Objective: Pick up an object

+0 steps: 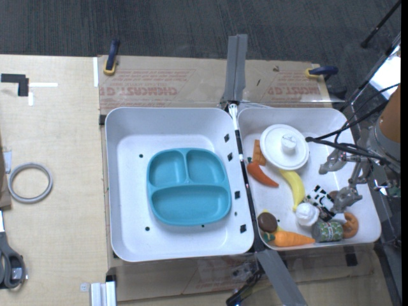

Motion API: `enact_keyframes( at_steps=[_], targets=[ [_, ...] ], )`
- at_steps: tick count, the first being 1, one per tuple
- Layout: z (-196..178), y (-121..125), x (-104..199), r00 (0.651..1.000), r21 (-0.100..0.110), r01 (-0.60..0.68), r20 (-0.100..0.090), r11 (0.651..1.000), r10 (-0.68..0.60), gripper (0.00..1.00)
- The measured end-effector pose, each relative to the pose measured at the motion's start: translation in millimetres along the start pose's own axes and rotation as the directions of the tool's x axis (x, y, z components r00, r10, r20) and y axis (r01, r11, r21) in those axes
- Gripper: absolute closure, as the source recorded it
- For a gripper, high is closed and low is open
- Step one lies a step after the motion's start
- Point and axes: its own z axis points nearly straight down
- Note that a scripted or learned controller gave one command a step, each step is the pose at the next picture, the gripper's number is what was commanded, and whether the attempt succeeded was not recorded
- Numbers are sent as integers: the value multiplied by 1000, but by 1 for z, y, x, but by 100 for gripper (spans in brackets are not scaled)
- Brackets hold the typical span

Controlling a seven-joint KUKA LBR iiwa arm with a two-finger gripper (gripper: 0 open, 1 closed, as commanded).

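Camera view: end effector (340,182) spread wide, nothing between its fingers, above crowded right bin (366,171), near banana (294,187).

I count: white bins x2 (115,171) (366,234) | blue divided plate x1 (189,187) | carrots x2 (262,175) (292,238) | banana x1 (294,187) | white lid x1 (285,146) | tape roll x1, table's left edge (27,182)

Floor (159,11): dark grey carpet along the top of the view. Worktop (51,126): pale wood, evenly lit. A brown cardboard sheet (166,81) lies on it, held by two clamps (112,56). A tape roll (29,182) and scissors (9,266) rest at the left edge.
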Motion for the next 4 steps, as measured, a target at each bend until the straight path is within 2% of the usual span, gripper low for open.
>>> enact_keyframes(
  at_steps=[1, 2, 3, 4],
  targets=[
    [122, 33, -11, 1000, 0, -31, 0, 1000, 31, 0],
    [113, 33, -13, 1000, 1, -27, 2, 1000, 27, 100],
    [113, 33, -13, 1000, 1, -28, 2, 1000, 28, 0],
    [123, 49, -49, 1000, 0, -10, -4, 1000, 10, 0]
  ],
)
